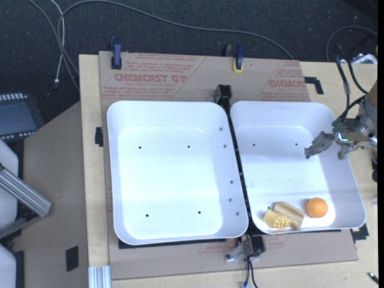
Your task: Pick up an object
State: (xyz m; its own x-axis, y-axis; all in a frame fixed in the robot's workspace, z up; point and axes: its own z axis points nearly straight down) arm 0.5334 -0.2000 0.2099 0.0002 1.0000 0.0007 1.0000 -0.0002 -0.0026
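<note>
Three small objects lie at the near edge of the right bin (282, 131): an orange ball (317, 207), a tan bread-like roll (290, 210) and a yellow corn piece (276, 220) touching the roll. My gripper (327, 153) hangs over the right side of this bin, well behind the ball. It is open, with its two dark fingers spread and nothing between them. The arm comes in from the right edge.
The left bin (174, 173) sits beside the right one, joined by a black clip (223, 93) at the back. Both rest on a cardboard-covered bench (180, 71) held by blue clamps. Cables run across the dark floor behind.
</note>
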